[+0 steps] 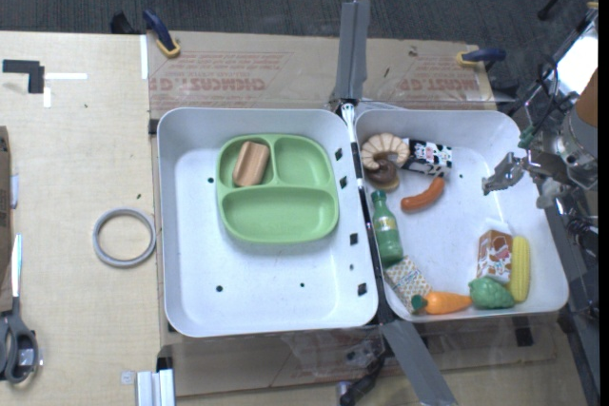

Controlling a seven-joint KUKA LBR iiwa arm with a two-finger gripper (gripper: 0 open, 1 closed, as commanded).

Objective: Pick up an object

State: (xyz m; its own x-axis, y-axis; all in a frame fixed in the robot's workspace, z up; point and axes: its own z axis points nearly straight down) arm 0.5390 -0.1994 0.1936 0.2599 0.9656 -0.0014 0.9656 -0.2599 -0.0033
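Camera view: we note the gripper [501,174] hanging over the right bin [455,136], near its right wall, above bare floor between the sausage [423,194] and the carton [494,254]; we judge this an approach pose, with no object yet chosen. Whether it is apart or together we cannot tell; nothing shows in it. Candidates all lie in the right bin: a doughnut [383,157] touching a cow-print milk box [425,156] at the back, a green bottle [385,227] along the divider, a patterned packet [407,278], carrot [441,302], broccoli [491,293] and corn cob [520,267] crowded at the front. The left bin [190,204] holds a green divided plate [279,189] with a bread roll [250,163] in its back left compartment. On the table [67,166] lies a tape ring [125,236].
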